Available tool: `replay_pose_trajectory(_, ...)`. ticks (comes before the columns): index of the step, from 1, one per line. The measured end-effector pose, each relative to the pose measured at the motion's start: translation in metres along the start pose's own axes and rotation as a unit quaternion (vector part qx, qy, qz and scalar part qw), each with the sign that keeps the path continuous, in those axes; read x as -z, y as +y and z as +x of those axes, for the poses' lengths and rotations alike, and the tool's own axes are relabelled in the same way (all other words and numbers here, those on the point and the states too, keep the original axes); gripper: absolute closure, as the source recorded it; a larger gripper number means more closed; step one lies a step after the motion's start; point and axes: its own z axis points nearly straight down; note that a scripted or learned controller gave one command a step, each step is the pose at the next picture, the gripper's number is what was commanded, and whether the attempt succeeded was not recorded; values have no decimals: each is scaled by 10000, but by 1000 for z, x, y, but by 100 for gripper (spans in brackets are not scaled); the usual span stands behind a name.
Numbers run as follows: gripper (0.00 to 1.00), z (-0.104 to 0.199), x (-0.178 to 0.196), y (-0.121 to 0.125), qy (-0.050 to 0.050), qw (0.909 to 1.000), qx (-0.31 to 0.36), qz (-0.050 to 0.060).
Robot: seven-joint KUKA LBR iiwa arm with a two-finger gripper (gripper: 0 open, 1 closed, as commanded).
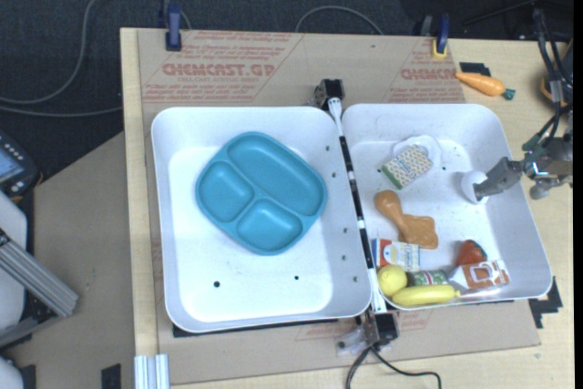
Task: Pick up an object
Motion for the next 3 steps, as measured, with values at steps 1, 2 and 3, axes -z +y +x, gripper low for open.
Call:
replay_pose_trajectory(1,0,14,-141,37,21,10000,13,49)
replay_pose_trajectory(2,0,41,-194,20,16,10000,-4,-9)
replay_pose_trajectory(3,100,39,-179,24,-18,10000,-8,-72)
